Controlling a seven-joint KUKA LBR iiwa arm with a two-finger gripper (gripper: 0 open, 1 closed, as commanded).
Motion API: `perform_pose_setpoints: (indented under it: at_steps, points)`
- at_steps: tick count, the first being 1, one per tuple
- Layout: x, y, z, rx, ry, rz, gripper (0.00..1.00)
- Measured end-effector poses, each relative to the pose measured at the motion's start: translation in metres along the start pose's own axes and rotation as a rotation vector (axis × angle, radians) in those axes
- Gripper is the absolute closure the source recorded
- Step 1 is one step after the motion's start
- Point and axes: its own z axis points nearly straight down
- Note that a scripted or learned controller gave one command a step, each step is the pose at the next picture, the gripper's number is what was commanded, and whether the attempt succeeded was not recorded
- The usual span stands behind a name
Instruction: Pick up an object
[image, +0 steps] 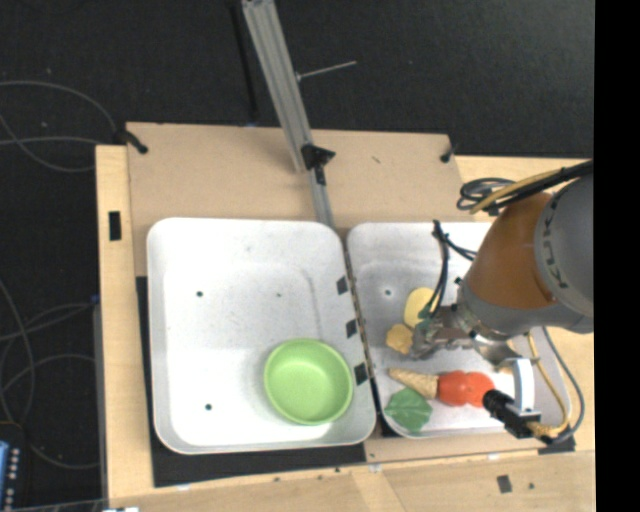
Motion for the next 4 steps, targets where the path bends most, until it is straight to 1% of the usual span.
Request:
perform_pose_setpoints:
  at_steps: [1, 3, 4]
  points:
    - [-0.003, 0.005, -0.064, -0.005, -0.003, -0.010, 1.00]
    - [-0.004, 0.009, -0.172, -0.005, -0.003, -0.011, 1.00]
    - [0.053, 0.016, -0.158, 0.003, -0.002, -0.013, 1.00]
